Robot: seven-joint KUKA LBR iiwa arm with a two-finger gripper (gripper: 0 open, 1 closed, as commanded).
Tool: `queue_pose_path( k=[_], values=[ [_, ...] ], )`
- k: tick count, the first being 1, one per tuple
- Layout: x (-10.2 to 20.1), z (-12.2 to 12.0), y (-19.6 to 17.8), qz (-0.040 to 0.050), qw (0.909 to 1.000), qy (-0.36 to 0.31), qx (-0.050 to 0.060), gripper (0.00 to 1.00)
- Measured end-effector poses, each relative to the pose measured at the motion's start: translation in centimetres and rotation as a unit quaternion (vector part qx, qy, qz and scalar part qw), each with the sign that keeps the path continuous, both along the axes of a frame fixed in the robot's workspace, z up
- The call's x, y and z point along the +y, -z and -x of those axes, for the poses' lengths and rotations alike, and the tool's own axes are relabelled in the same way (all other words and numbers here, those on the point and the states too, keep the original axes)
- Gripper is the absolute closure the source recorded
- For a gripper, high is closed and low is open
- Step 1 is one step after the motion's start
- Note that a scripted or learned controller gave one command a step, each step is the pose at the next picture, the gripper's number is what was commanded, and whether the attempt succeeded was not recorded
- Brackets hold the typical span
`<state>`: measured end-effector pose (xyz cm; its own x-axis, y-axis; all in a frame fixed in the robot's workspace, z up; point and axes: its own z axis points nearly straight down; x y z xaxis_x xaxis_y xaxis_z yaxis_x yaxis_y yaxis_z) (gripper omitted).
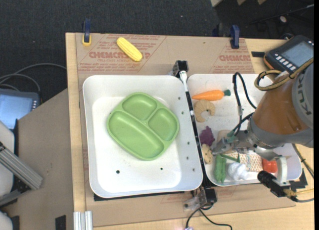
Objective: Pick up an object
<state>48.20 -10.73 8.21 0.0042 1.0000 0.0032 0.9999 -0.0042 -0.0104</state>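
Note:
The right bin (219,80) holds an orange carrot (208,95) at its back, a beige curled piece (204,110) below it, a purple object (207,136) and a green object (220,169) near the front. My gripper (224,145) hangs low over the front part of this bin, between the purple object and the green one. A white and patterned item (245,167) and a red piece (269,166) lie just under the arm's wrist (277,114), which hides part of the bin. Nothing is visibly held.
A green divided plate (143,125) lies in the left bin (94,139). A yellow corn cob (129,49) rests on the bench behind that bin. A handheld pendant (290,55) sits at the back right, and a black cable (240,94) loops over the right bin.

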Motion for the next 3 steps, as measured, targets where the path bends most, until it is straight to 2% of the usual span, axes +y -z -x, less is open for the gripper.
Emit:
queue_pose_path(
  k=[1,2,3],
  values=[
    [0.0,-0.6,-1.3,0.0021,1.0,-0.001,-0.007,1.0],
    [5.8,-7.0,-10.9,0.0016,0.9999,-0.006,-0.012,1.0],
    [9.0,-7.6,-13.5,0.0017,1.0,-0.004,-0.007,1.0]
  ],
)
